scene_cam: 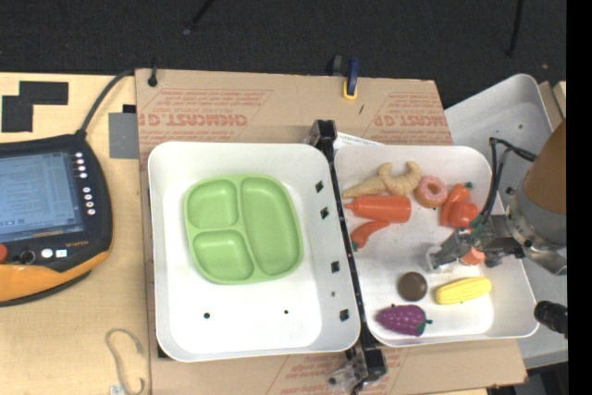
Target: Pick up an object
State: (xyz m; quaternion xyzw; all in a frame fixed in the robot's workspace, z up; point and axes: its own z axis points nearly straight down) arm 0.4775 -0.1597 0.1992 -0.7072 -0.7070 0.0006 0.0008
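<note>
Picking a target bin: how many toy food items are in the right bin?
7, more may hide under the pincer: croissant, pink donut, carrot, red pepper across the top; brown ball, yellow corn, purple grapes near the front.

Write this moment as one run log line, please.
gripper: over right bin, holding nothing | nearest: corn | green plate: left bin

The arm [555, 190] is cut off by the right edge. The gripper [455, 251] is blurred, its fingers indistinct. It partly hides the red pepper [457, 206].
</note>
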